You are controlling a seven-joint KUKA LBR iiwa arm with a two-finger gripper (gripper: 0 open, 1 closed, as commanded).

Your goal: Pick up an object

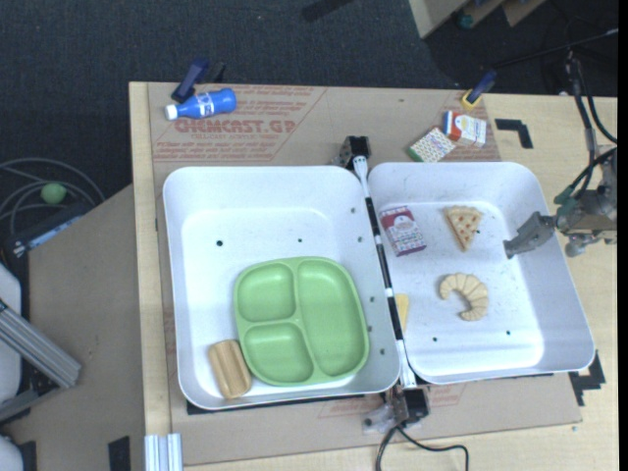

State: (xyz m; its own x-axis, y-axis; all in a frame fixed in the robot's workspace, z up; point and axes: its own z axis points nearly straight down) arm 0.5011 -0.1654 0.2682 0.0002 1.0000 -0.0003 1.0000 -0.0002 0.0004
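Observation:
The right bin (530,346) holds a red and white carton (401,231), a pizza slice toy (464,226) and a croissant toy (465,294). A yellow piece (402,309) lies against this bin's left wall. In the left bin (196,214) a green divided plate (298,319) lies flat, with a tan bread piece (229,368) at its lower left. My gripper (526,236) reaches in over the right bin's right edge, to the right of the pizza slice and apart from it. Nothing shows in its grasp.
On the bench behind the bins lie a blue and white bottle (201,103), a small patterned box (432,145) beside a red and white carton (466,129), and a blue clip (479,86). Cables hang at the far right (589,135).

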